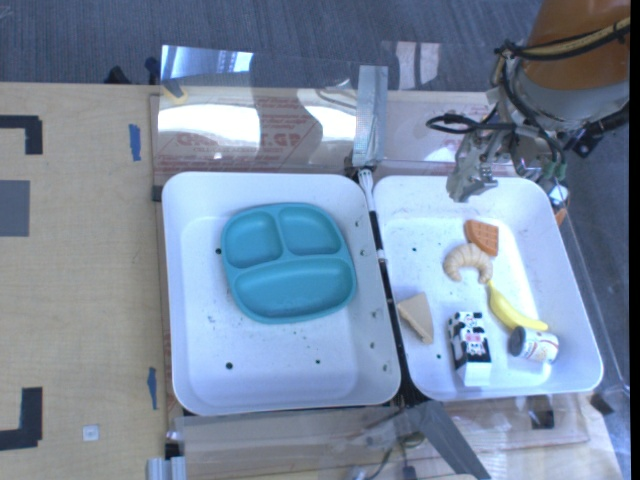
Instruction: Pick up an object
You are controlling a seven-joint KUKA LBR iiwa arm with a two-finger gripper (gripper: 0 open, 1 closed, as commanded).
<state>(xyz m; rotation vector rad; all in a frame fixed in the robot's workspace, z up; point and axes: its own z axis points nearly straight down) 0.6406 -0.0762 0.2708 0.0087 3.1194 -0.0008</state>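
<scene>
The right bin (570,268) holds several toy foods: an orange cracker (482,235), a pale croissant (467,261), a yellow banana (513,310), a tan wedge of cheese (417,316), a black-and-white milk carton (469,345) and a small white cup (533,345). My gripper (473,180) hangs over the far edge of this bin, above and behind the cracker, with nothing between its fingers. It is apart from every object.
The left bin (190,348) bears a teal divided plate (288,262). A clear plastic wall (260,128) stands behind both bins, with a metal post (370,118) between them. The wooden bench (70,268) extends to the left.
</scene>
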